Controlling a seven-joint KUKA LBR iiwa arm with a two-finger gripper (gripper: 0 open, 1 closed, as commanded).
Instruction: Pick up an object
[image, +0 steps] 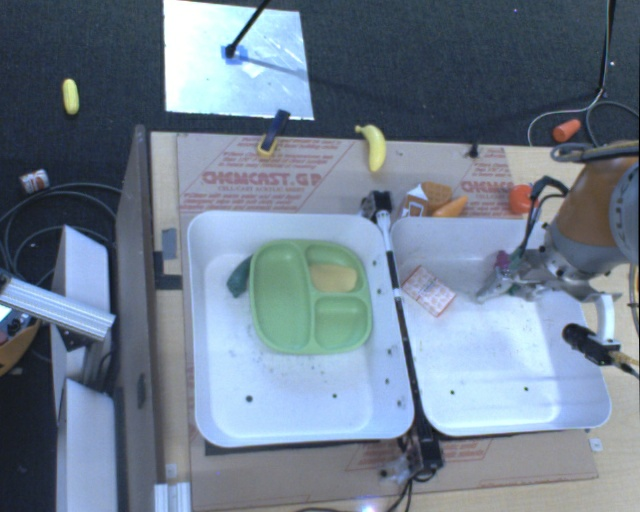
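- I see my end effector (497, 282) low inside the right bin (520, 400), near that bin's far wall, with the grey arm (590, 225) and its orange band reaching in from the right.
- I cannot tell from this angle how far it is open, and I see nothing between its tips.
- Just to its left, on the floor of the same bin, lies a small flat card with red print (430, 291); it sits apart from the end effector, not touching it.
- Farther to its left, across the divide between the bins, the left bin (230, 400) holds a green divided plate (308, 298) with a yellow item (334, 277) in one far compartment.
- A dark green object (239, 276) lies against the plate's far-left edge, well apart from the end effector.
- Beyond the end effector, outside the bins on the table (300, 175), I see a banana (374, 146) and some orange pieces (445, 203) just past the right bin's far wall.
- A yellow-handled tool (271, 135) rests farther left on the table.
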